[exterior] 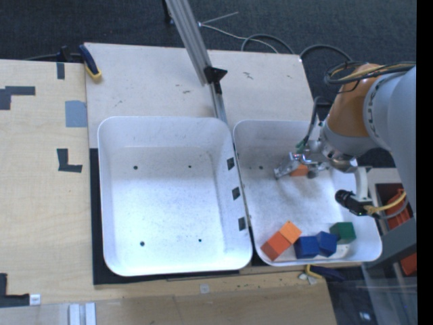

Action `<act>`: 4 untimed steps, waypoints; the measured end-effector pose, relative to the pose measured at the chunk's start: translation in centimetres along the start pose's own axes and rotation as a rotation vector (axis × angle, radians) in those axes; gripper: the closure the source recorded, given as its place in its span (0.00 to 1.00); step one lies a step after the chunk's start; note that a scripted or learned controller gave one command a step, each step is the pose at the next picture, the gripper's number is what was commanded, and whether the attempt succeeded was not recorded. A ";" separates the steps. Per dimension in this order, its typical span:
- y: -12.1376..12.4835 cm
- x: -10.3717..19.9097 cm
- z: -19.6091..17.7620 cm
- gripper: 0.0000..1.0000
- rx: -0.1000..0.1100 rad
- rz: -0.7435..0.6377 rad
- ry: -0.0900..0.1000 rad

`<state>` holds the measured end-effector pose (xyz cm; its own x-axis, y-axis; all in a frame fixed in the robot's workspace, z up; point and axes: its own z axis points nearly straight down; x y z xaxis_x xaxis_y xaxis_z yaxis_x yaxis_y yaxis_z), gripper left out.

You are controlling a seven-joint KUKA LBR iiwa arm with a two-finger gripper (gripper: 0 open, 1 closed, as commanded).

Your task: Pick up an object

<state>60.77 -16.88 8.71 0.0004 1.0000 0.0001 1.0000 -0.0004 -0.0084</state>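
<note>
My gripper [296, 168] hangs over the middle of the right bin [267, 135], below the orange band of the arm [348, 110]. A small orange block [298, 171] shows between its metal fingers, which are shut on it. In the near corner of the same bin lie an orange block [290, 232], a red-orange block [274, 247], two blue blocks [306, 246] [327, 242] and a green block [344, 231].
The left bin [108, 181] sits beside the right one, their walls touching. A slanted metal rail [193, 36] runs from the top down to the gap between the bins. Cables [270, 42] trail behind the right bin.
</note>
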 end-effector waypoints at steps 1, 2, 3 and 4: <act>0.3 4.0 -0.5 0.00 -0.006 -0.005 0.001; -2.6 3.3 -6.6 0.00 -0.011 -0.001 -0.001; 4.4 0.4 -0.2 0.00 -0.009 -0.003 -0.002; 4.3 0.6 -1.5 1.00 -0.005 -0.004 -0.002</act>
